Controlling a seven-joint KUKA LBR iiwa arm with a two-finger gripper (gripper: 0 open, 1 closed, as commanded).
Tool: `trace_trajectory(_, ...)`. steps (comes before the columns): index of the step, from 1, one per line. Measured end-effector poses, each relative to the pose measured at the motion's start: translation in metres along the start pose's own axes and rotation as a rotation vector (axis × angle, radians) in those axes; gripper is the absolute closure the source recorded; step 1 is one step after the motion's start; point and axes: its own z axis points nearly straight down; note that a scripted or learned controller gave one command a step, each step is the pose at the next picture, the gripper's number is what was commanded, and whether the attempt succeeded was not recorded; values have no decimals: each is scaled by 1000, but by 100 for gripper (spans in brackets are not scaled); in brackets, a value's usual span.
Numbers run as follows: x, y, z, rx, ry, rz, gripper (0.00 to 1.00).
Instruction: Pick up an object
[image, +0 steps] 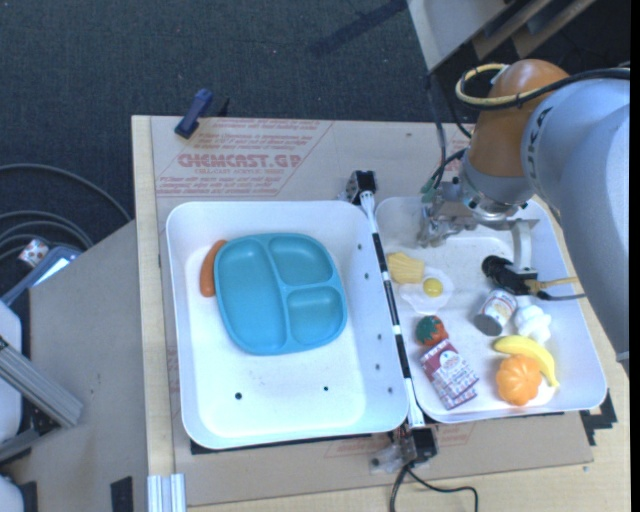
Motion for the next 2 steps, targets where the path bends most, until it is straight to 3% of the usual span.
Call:
trace_trajectory(1,0,0,0,0,0,0,0)
trace_trajectory(2,0,0,10,1,-1,-1,0)
